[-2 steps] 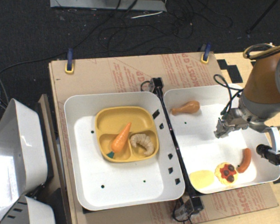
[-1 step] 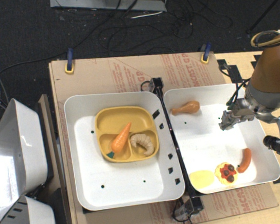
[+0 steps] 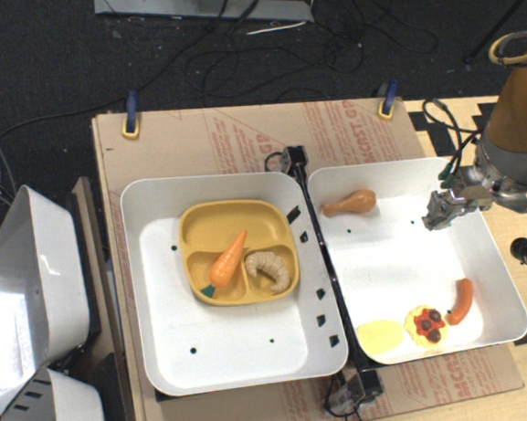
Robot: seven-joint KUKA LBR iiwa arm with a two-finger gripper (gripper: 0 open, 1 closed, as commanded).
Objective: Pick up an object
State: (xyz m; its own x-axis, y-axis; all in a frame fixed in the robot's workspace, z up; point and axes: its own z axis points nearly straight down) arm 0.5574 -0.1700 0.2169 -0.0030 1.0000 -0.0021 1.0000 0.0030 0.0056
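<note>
The claw hangs over the upper right part of the right bin, and whether it is spread or closed can't be told from up here; nothing shows in its grip. Nearest target looks like the drumstick, lying out to the claw's left near the bin's far wall, long axis running left-right, fat end toward the claw. It's tan-orange, smooth, toy-like.

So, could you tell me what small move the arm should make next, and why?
Probably a short move toward the near edge of the right bin, to stand over the sausage. The gripper hangs at that bin's right side with nothing under it, and the sausage lies apart from the pizza slice, leaving room around it.
</note>
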